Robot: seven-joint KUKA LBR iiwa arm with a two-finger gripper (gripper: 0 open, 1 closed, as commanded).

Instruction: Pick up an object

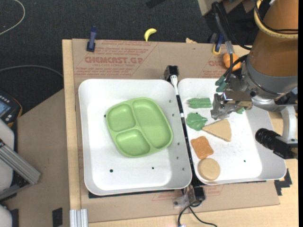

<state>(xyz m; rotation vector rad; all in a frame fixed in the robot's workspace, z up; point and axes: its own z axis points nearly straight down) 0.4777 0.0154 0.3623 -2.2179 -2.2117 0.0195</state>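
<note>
The arm comes in from the upper right of the frame, grey with its orange band uppermost, and its end effector hangs over the upper part of the right bin. Whether its fingers are wide or narrow I cannot tell; they are dark and bunched against the bin floor, and nothing is clearly seen between them.

The right bin holds the loose things. A flat green piece lies just left of the end effector, near the bin's left wall. Below it sits a darker green leaf, and just right of that a tan wedge, whose top corner lies right under the end effector. Further down are an orange slab and, at the lower edge, a round tan disc, the two nearly touching.

The left bin carries a green tray with three compartments, sitting tilted in the middle.

Both bins rest on a cardboard-covered surface. A blue clamp grips its upper left edge, and a small yellow object lies beyond the top edge.
</note>
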